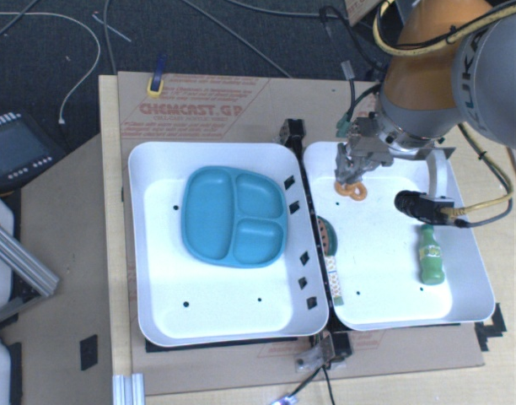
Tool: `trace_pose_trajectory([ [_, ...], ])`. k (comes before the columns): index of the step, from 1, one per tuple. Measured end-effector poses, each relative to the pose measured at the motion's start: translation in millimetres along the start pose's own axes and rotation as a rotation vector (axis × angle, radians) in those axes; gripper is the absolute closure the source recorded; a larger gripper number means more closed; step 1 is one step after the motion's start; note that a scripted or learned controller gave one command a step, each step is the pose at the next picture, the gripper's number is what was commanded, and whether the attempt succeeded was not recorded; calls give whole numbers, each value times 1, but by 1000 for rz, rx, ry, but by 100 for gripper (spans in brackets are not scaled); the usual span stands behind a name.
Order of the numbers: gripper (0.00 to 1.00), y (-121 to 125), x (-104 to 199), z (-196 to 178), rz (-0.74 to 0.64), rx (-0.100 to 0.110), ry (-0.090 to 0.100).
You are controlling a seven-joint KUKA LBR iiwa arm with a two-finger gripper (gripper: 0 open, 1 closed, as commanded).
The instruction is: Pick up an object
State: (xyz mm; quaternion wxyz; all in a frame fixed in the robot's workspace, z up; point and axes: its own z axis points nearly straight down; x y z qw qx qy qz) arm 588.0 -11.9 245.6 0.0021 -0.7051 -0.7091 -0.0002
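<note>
The desk (199, 99) carries two shallow white bins side by side; the left bin (157, 294) holds a blue divided plate (234, 216), lying flat toward the bin's far half, with three compartments showing; the right bin (384, 302) holds the smaller things; a small orange-brown pretzel-like piece (353, 191) lies near the far left corner of the right bin, close to the divider between the bins; a green bottle (429, 256) lies on its side by the right bin's right edge, about midway along it; a dark green and brown object (327, 236) rests against the right bin's left wall, partly hidden by the rim; the arm (435, 66), grey with an orange band, reaches in from the desk's right far corner; its gripper (352, 174) points down directly over the pretzel-like piece, tips at or just above it; whether the gripper is spread or closed, and whether it has hold of anything, cannot be told; a black fitting (416, 205) with a yellow cable sits just beyond the green bottle
</note>
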Motion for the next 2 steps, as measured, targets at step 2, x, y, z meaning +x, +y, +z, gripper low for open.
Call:
trace_pose_trajectory([
  [2,100,-21,95,13,1,2,-1],
])
